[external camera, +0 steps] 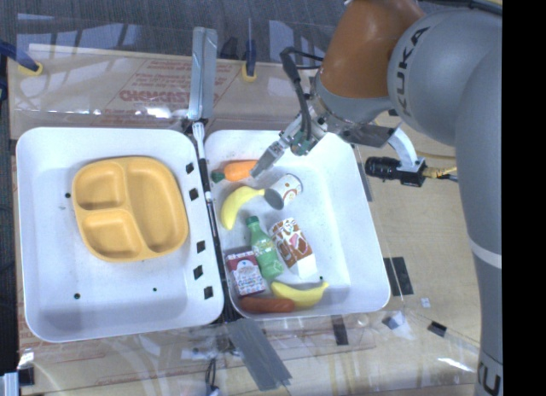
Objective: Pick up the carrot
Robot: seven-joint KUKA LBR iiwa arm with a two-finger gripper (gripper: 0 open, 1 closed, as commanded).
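Observation:
The orange carrot (236, 170) with a green top lies near the back left corner of the right bin (363, 249). My gripper (266, 160) hangs just to the carrot's right, its grey fingers pointing down-left toward the carrot's thick end. I cannot make out how the fingers stand. Nothing visibly sits between them. The arm's grey and orange wrist (367, 49) looms above the bin's back right.
Beside the carrot lie a yellow banana (236, 205) and a small can (284, 190). Further forward sit a green bottle (264, 249), a carton (294, 247), a red box (247, 275), another banana (300, 292) and a sausage (266, 305). A yellow divided plate (128, 206) rests in the left bin (43, 300).

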